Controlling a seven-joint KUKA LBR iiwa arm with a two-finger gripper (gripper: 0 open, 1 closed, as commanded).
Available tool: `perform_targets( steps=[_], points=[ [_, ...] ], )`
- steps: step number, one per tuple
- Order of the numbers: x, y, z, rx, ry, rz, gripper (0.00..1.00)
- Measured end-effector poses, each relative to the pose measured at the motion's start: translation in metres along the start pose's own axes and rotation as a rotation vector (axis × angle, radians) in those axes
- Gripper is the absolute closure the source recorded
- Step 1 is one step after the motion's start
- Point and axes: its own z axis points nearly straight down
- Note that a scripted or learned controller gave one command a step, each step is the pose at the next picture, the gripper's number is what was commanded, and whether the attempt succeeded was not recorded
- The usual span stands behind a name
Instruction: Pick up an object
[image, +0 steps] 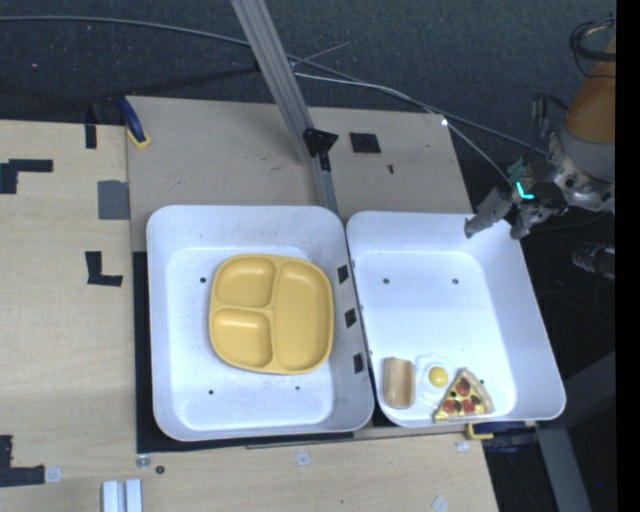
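Note:
A yellow divided plate (271, 313) lies in the left bin (170, 300). In the right bin (440, 270), near its front edge, sit a tan bread-like piece (398, 382), a toy fried egg (436, 376) and a toy pizza slice (464, 396). My gripper (503, 219) hovers over the right bin's far right corner, well away from the three toys. Its two dark fingers are spread apart with nothing between them.
A slanted metal pole (290, 95) rises from behind the gap between the bins. Cables run across the dark background at the top. Black tape marks dot the wooden bench on the left. The arm's orange band (592, 108) is at the upper right.

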Motion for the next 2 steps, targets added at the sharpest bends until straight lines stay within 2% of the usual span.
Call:
perform_targets(
  steps=[1, 2],
  points=[
    [0.0, 0.001, -0.002, -0.003, -0.001, -0.001, 0.0],
    [0.004, 0.004, 0.043, 0.0, -0.001, -0.001, 0.0]
  ],
)
